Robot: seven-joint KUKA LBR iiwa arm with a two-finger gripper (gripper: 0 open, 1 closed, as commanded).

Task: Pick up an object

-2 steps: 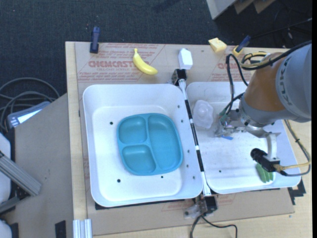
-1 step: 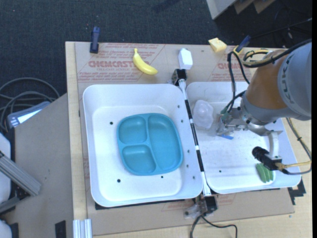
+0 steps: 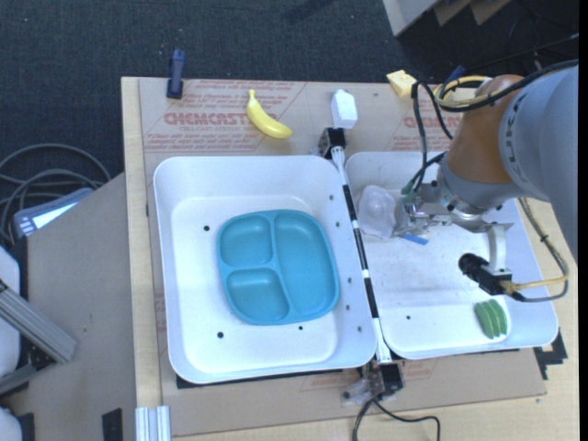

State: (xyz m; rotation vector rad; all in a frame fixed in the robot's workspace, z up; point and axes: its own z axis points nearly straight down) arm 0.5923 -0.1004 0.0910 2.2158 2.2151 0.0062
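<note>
The claw [image 3: 412,219] sits low in the right bin [image 3: 432,324], just beside a clear, crumpled-looking plastic cup [image 3: 375,208] near the divider between the bins; whether it is spread or pressed together I cannot tell, as the wrist hides it. To grasp well, it likely needs to straddle the cup's thin wall and close gently, since such glossy plastic may slip or buckle. Farther from the cup, toward the bin's near corner, lies a ribbed green object [image 3: 492,319], soft-looking and oblong. The left bin [image 3: 184,338] holds a smooth teal divided plate [image 3: 276,266].
</note>
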